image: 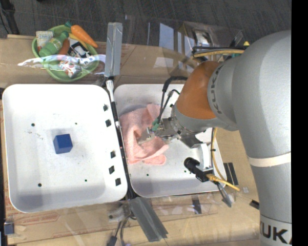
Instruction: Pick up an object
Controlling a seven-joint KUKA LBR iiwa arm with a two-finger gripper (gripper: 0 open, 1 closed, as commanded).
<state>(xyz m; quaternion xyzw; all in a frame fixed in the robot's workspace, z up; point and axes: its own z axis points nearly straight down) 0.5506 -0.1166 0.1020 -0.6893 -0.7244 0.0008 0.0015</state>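
Observation:
A crumpled pink cloth [139,135] lies in the right bin [159,186], against its left wall. My gripper [152,132] is down on the cloth's right side, reaching in from the right, its tips buried in the folds. A blue cube [63,143] sits alone in the left bin [36,178], left of its middle, far from the gripper.
A green bowl [66,72] holding a carrot, toy vegetables and packets stands beyond the left bin at the back left. A metal divider with black clips [113,137] runs between the bins. The arm's grey body covers the right bin's right side.

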